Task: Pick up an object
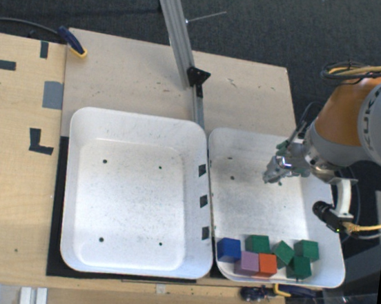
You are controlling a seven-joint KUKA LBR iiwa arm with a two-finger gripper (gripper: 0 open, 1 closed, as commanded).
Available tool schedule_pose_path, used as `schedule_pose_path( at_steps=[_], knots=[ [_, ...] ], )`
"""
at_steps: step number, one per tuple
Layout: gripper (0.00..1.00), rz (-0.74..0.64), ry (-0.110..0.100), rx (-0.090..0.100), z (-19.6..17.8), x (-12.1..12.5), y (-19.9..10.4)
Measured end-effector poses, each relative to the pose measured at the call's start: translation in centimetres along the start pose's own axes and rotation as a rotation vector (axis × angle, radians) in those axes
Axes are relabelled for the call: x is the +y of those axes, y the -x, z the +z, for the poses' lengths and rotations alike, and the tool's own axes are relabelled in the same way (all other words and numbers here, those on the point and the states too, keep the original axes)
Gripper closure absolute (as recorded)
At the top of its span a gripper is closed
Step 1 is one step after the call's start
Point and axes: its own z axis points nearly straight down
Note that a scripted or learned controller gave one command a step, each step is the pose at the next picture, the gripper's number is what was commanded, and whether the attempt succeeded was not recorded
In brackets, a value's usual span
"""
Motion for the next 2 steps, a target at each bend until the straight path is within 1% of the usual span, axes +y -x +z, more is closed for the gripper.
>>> schedule_pose_path(
  at_steps=[1, 2],
  knots=[
    [1.00, 0.000, 0.001, -0.001, -6.3, 0.2, -0.4],
    [1.00, 0.001, -0.004, 0.001, -7.8, 0.2, -0.4]
  ],
)
